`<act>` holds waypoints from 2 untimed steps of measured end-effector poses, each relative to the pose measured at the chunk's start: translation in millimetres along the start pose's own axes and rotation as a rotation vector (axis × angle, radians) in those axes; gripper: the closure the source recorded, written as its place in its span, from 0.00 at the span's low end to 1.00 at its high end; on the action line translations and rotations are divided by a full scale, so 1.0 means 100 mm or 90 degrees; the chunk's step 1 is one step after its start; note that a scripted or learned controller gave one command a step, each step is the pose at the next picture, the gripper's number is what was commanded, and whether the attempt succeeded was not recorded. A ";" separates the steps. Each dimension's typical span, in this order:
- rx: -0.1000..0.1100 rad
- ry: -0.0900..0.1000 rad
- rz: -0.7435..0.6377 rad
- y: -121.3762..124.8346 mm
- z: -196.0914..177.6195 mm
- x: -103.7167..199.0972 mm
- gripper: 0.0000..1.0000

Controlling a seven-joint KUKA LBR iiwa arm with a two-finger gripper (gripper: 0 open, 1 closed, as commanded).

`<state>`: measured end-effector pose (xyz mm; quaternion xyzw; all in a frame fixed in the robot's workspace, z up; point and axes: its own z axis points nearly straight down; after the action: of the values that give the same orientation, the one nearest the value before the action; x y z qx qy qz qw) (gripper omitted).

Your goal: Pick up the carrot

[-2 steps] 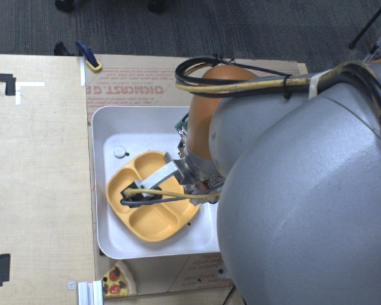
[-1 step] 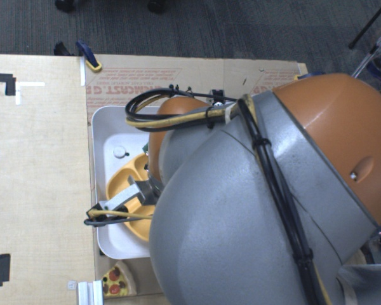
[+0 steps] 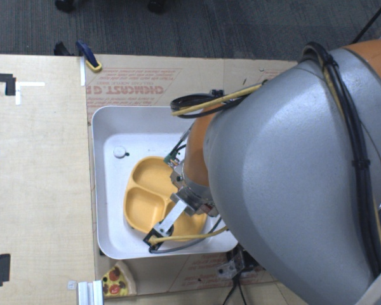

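Observation:
A yellow divided plate [image 3: 141,199] lies in the white bin [image 3: 108,189]. My gripper [image 3: 184,192] reaches down over the plate's right part, and the big grey arm [image 3: 292,183] covers it from above. The arm hides the right side of the plate and of the bin. A small white round thing [image 3: 119,152] rests on the bin floor at the plate's upper left.
The bin sits on brown cardboard [image 3: 133,84]. A pale wooden board [image 3: 38,170] lies to its left, with a blue and yellow tool [image 3: 89,56] at its top edge. A pizza-slice toy [image 3: 116,281] lies below the bin's front left corner.

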<state>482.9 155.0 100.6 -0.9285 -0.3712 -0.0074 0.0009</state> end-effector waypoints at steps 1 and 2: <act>0.001 -0.011 0.134 -0.24 -0.57 0.17 1.00; 0.001 -0.013 0.130 -0.23 -0.65 0.17 1.00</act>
<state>479.1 182.8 165.8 -0.9616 -0.2745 0.0028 -0.0015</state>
